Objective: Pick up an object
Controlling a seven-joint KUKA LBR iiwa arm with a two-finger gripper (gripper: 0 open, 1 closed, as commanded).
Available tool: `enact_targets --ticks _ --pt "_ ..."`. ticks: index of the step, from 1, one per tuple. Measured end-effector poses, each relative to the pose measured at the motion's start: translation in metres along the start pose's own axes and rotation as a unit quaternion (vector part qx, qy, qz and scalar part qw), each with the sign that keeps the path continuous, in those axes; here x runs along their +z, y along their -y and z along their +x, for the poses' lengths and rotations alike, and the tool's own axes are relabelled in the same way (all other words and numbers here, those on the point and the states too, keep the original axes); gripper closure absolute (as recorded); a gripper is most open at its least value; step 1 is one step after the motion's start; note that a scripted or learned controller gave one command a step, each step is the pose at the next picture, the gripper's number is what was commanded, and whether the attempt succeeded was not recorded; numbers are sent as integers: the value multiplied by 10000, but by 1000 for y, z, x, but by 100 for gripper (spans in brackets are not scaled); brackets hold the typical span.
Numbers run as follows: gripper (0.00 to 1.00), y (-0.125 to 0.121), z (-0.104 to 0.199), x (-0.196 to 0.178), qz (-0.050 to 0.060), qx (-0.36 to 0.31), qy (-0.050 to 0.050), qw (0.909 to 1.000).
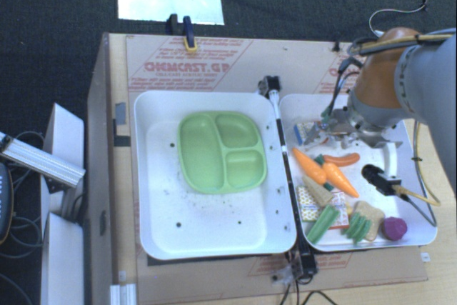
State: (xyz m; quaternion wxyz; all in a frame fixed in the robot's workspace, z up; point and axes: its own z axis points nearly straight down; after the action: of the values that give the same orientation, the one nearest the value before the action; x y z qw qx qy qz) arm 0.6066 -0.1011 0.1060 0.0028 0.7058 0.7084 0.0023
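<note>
Bench top, pale sheet printed with red lettering, bearing two shallow white bins side by side. Left bin: one light green divided plate with three compartments, lying flat near the bin's middle. Right bin: assorted toy foods, all in its lower half. Two orange carrots, the first slanting near the left wall, the second just beside it on the right. One small orange-red sausage-like piece, just above the second carrot. One green pea pod near the front wall. One tan bread slice with a second green pod lying across it. One purple rounded piece in the front right corner, just beside the bread. One small patterned packet near the left wall, below the carrots. Gripper: low over the upper part of the right bin, above a blue-and-white packet, with the carrots near it; whether it is open, closed or holding anything cannot be told from this angle.
</note>
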Motion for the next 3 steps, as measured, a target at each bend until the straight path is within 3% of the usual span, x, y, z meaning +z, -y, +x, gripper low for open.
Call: enact_targets --ticks 1,2,3 --pt "0 -51 -3 15 -23 -8 -8 10000" --pt "0 -66 -12 15 -25 -9 -11 10000" --pt "0 -63 18 21 15 -9 -3 10000"
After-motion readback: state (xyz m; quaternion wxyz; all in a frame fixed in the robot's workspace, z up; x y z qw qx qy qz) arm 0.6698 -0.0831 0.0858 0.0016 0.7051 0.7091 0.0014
